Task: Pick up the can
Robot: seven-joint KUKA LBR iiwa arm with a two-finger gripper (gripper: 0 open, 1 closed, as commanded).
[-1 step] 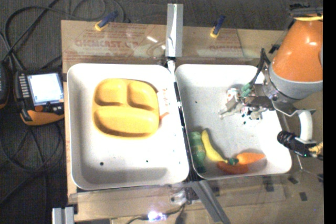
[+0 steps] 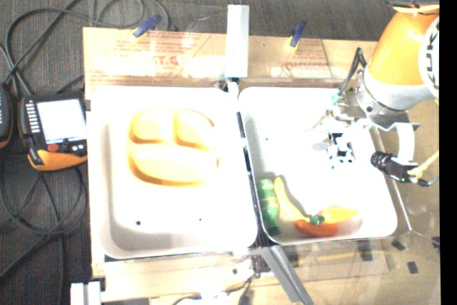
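Observation:
The can [image 2: 268,202] is a green cylinder lying on its side in the front left corner of the right bin [image 2: 285,118], against the bin's left wall. A yellow banana [image 2: 286,201] lies right beside it. My gripper [image 2: 341,148] hangs over the middle right of the same bin, up and to the right of the can and well apart from it. The grey arm with its orange band [image 2: 403,46] reaches in from the right.
A red and orange fruit-like toy [image 2: 325,223] rests by the right bin's front wall. The left bin [image 2: 114,225] holds a yellow divided plate [image 2: 173,148]. Cables and a handheld pendant [image 2: 53,128] lie on the floor to the left.

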